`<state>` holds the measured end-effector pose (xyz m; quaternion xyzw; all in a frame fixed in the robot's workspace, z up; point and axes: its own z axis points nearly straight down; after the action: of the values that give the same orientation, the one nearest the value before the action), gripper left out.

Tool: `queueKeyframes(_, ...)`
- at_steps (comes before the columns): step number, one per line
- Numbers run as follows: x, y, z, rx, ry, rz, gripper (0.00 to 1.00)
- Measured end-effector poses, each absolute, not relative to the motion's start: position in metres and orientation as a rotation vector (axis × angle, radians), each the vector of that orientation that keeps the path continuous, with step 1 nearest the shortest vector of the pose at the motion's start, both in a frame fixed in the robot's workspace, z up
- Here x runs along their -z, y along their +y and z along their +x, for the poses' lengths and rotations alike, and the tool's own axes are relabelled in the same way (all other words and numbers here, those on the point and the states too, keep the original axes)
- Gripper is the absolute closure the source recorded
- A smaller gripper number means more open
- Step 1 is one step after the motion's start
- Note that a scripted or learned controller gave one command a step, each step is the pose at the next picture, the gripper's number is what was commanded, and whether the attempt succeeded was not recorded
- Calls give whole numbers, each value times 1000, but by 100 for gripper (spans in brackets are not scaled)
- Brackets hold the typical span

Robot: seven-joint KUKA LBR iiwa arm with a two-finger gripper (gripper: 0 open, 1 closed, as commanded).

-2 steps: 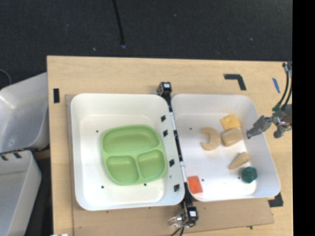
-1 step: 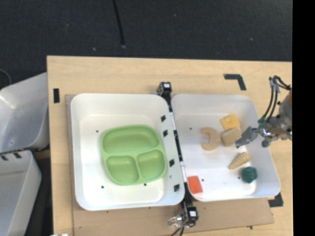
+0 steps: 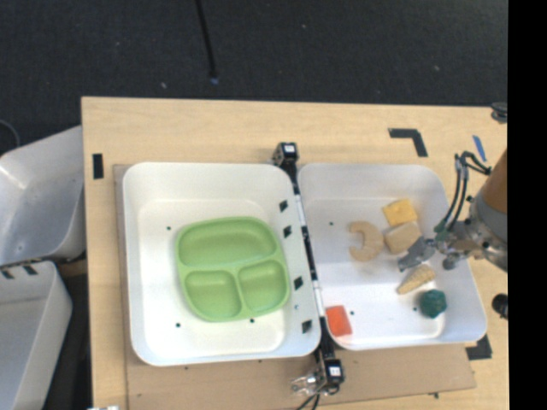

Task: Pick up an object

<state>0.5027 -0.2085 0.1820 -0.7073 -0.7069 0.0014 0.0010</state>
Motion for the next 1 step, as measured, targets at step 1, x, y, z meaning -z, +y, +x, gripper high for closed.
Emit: queueKeyframes(1,-121,-206,502,-4,-2220,-2224,0)
